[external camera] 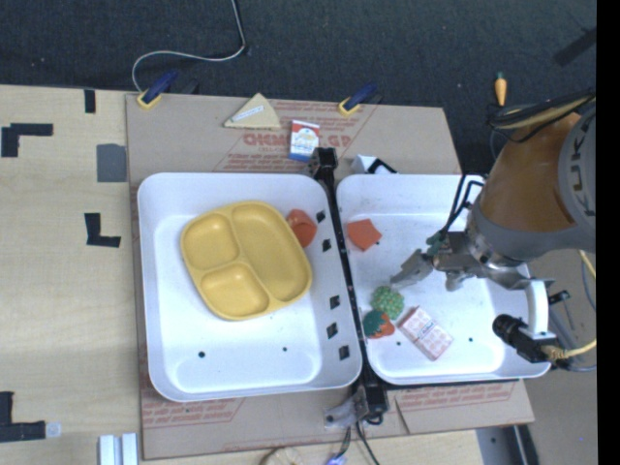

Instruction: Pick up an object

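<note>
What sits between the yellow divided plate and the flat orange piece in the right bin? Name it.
In the camera view, a small orange cup beside the yellow divided plate, then the black divider, before the flat orange piece.

Dark carpet (387, 27), light wooden bench (58, 260)

Even, fairly bright light from above washes out both white bins (155, 260), leaves only faint soft shadows, and the picture is slightly soft and grainy, darkest over the carpet (387, 27) along the top edge.
</note>
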`<state>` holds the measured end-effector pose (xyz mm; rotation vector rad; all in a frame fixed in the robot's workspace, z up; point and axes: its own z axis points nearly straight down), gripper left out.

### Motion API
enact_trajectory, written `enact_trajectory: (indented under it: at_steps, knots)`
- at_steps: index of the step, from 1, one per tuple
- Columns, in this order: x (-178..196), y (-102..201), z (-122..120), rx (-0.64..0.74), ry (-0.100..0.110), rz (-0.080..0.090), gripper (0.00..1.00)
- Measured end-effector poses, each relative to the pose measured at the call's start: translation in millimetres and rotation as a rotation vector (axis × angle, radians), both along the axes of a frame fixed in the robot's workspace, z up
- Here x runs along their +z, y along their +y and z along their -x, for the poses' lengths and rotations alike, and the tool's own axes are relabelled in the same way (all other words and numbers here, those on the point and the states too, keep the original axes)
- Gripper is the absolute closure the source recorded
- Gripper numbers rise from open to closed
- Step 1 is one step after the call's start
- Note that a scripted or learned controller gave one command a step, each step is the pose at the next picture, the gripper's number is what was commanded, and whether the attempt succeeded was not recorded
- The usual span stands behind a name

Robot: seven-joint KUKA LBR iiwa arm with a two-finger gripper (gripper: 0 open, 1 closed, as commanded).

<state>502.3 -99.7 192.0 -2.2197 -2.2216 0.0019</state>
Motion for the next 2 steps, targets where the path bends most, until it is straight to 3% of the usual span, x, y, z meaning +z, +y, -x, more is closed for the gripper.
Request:
enact_trajectory:
  at_steps: [1, 2]
  knots:
    - [-106, -8, -21, 0.000, -0.005, 0.000, 0.00]
    - [-91, -10, -88, 0.000, -0.002, 0.000, 0.00]
